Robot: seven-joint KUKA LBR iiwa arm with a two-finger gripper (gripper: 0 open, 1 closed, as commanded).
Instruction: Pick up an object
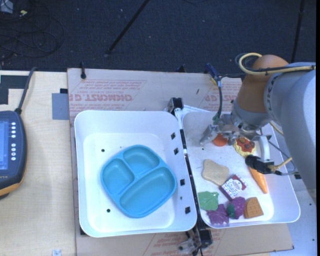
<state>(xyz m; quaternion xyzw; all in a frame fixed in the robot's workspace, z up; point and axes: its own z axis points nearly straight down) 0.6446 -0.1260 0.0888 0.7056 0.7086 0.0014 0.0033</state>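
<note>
My gripper (217,134) is low in the back of the right bin (288,209), under the grey arm with its orange band (254,92). A small red-orange item (220,141) lies right at the gripper's tip, partly hidden by it. A yellow and red toy (244,146) sits just to its right. Nearer the front lie a tan bread slice (215,172), a red packet (233,187), an orange carrot (260,180), a green leaf (208,200), purple grapes (219,216) and an orange cracker (253,207).
The left bin (90,132) holds a blue divided plate (138,181). A divider rail (181,159) runs between the bins. A teach pendant (2,148) lies on the bench at far left. Cables hang off the arm over the right bin's far edge.
</note>
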